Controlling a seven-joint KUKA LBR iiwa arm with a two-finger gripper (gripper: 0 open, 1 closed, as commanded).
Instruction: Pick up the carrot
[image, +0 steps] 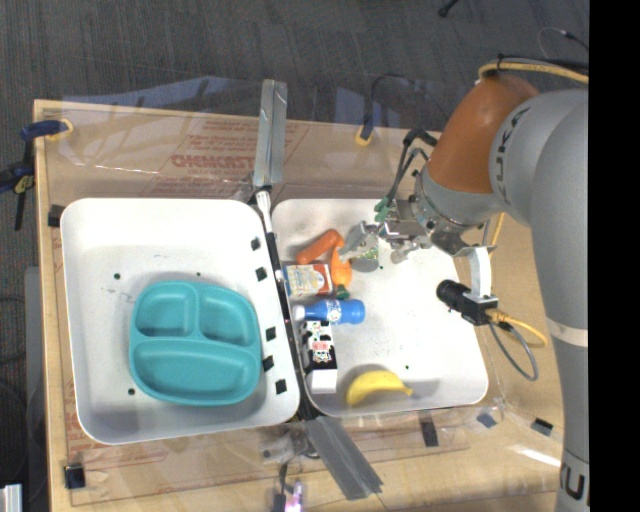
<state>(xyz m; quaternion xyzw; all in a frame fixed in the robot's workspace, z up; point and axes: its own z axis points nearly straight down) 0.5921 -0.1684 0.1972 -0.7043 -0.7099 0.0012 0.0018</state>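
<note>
The carrot (319, 245) is orange and tapered. It lies at a slant in the right bin (440, 340), near the bin's back left corner and just above a small carton. My gripper (362, 249) hangs over the bin immediately to the carrot's right, close to its thick end. The fingers stand a little apart with nothing between them. The carrot rests on the bin floor, outside the fingers.
Below the carrot, along the right bin's left wall, sit an orange-labelled carton (304, 279), a round orange item (343, 272), a blue bottle (336, 312) and a cow-patterned box (320, 350). A banana (376, 386) lies by the front wall. The left bin (90, 250) holds a teal divided plate (196, 342).
</note>
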